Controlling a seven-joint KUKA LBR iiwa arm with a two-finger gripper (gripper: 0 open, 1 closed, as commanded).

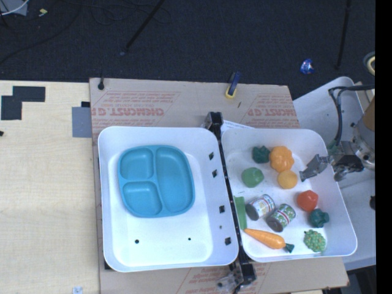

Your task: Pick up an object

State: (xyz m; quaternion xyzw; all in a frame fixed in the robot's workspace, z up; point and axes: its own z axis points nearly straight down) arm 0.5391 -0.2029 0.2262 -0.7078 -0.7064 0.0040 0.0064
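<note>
A: Any writing readable?

B: Red print on the cardboard sheet [184,106] under the bins, upside down, repeated twice; letters too blurred to spell out with confidence. Labels on the 2 small cans [271,212] in grey, red and green, text too small to read.

A: Left bin?

B: Shallow and white [116,237], holding a blue divided plate [156,181] with 3 compartments, lying flat toward the upper part.

A: And the right bin [340,237]?

B: Packed with toy food. Dark green piece [261,154] near the top, orange pepper-like piece [281,158] just beside it, small yellow-orange ball [287,179] below that. Round green piece [252,177] to the left. Red tomato-like piece [307,199] lower right, dark teal piece [318,217] under it, light green broccoli [315,241] near the bottom rim. Orange carrot [266,238] with a green tip lying slanted along the bottom, below the 2 cans. Thin green strip [239,212] against the left wall.

A: Gripper?

B: Gripper [324,168] over the right edge of the right bin, fingers spread wide, nothing between them. Near the yellow-orange ball, not touching. Blue-and-yellow clamp [233,86] on the cardboard's top edge.
</note>
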